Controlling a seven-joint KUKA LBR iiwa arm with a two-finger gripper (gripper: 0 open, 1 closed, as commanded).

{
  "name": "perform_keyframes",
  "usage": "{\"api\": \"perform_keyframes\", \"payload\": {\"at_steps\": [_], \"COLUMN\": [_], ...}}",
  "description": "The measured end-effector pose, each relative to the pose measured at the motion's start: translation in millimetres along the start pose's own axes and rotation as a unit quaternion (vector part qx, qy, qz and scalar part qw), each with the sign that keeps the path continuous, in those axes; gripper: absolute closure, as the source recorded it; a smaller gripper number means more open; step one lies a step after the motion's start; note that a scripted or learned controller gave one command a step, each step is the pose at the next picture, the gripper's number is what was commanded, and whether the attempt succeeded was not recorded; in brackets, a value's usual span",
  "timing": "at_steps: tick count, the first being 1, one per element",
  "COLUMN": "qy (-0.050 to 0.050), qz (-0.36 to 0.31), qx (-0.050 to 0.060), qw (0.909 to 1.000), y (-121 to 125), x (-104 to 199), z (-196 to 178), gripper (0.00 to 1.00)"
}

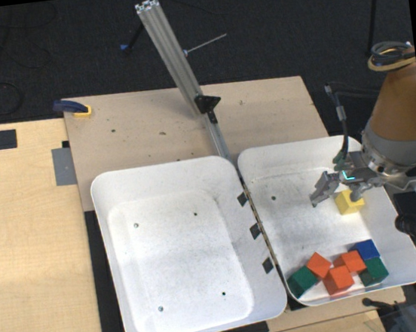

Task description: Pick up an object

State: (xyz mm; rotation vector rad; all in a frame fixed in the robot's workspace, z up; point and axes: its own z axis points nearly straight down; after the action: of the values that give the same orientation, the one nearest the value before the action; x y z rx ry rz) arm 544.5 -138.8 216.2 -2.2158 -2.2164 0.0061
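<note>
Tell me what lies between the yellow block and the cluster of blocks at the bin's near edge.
In the camera view, bare white bin floor lies between the yellow block and the cluster of blocks; nothing rests on that stretch.

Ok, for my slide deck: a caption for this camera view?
Gripper over the right bin beside a yellow block; coloured blocks clustered at its near edge.

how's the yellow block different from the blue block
The yellow block sits alone, mid-bin, right beside the gripper; the blue block is packed in the cluster of orange and green blocks by the bin's near edge. Yellow looks lighter and stands apart; blue touches its neighbours. Both are small cubes, similar in size, lying in the right bin.
</note>
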Motion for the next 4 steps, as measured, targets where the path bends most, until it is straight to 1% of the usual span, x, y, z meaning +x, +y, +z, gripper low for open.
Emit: {"api": "perform_keyframes", "payload": {"at_steps": [1, 2, 3, 4], "qy": [-0.001, 0.000, 0.000, -0.001], "qz": [0.001, 0.001, 0.001, 0.002], "qx": [-0.003, 0.001, 0.000, -0.003], "qw": [1.0000, 1.0000, 1.0000, 1.0000], "y": [0.7, 2.0, 9.8, 10.2], "x": [-1.3, 0.7, -4.0, -4.2], "z": [-2.2, 62.1, 116.2, 123.7], "gripper": [0.00, 0.00, 0.00, 0.00]}}
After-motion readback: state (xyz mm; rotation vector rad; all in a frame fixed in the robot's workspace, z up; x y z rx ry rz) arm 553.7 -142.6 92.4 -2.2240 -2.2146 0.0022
